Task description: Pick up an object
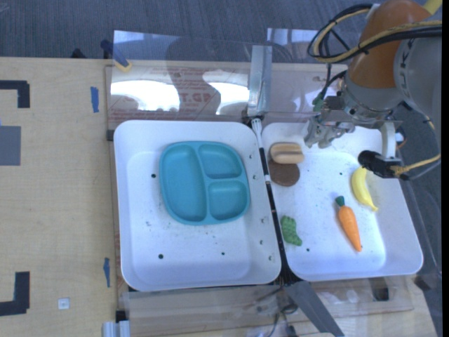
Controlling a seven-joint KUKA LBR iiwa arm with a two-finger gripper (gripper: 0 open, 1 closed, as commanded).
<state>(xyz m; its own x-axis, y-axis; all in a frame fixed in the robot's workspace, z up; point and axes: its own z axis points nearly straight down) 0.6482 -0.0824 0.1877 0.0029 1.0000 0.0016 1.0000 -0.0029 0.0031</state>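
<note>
the arm (393, 41) runs off the top and right edges of the view, so its base is cut away. the gripper (324, 133) is small and blurred against the bin's (400, 258) far rim, so the set of its fingertips can't be made out. the banana's (363, 188) upper end is hidden under a black part of the wrist.

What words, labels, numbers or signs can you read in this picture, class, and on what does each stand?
None can be read for certain.
Reddish print on the clear panel behind the bins: too blurred to read.
Blue divided plate, banana, carrot, burger: no lettering seen.
Black corner marks on the wooden bench: shapes, not text.
</note>
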